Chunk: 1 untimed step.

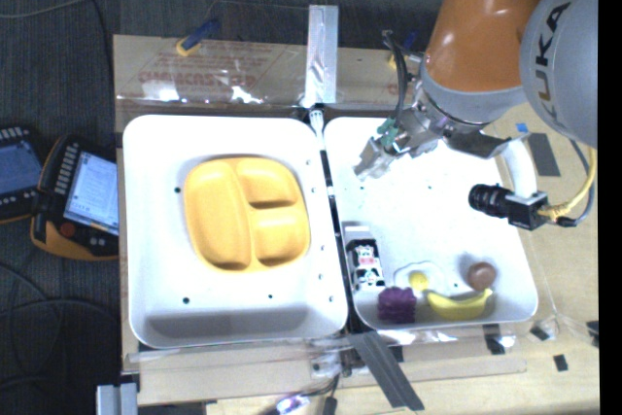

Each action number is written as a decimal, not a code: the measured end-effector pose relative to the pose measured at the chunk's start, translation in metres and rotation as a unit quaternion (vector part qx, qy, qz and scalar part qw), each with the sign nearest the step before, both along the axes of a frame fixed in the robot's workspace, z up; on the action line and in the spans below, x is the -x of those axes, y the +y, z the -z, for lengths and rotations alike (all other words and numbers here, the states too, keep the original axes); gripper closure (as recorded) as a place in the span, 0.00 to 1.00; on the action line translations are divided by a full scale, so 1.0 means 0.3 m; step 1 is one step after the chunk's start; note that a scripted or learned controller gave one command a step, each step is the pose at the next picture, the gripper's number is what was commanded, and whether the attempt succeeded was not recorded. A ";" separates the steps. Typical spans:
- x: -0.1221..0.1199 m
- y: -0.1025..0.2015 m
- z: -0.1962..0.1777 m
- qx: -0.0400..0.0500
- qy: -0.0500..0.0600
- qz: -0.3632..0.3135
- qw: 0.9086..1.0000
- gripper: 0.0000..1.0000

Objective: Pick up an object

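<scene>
the gripper (374,158) hangs over the far left part of the right bin (457,199). its fingers look nearly closed, with nothing between them. the toys lie at the near edge of that bin: a purple grape bunch (396,303), a banana (459,303), a fried egg (420,277), a brown ball (480,275) and a small cow-print box (364,267). they look light and hard, maybe slippery. the banana's middle looks like the best place to pinch. the yellow tray (247,212) sits in the left bin (155,306).

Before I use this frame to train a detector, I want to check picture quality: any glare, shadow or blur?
Camera view: glare washes out the plastic sheet behind the bins; a soft shadow lies along the near wall of the left bin below the yellow tray; the gripper looks slightly blurred; the banana and purple grapes look reasonably sharp.
</scene>
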State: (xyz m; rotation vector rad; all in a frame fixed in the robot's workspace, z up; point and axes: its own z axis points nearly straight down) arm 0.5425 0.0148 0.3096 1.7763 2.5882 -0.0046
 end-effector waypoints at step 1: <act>-0.089 -0.095 0.209 0.000 0.001 0.150 0.989 1.00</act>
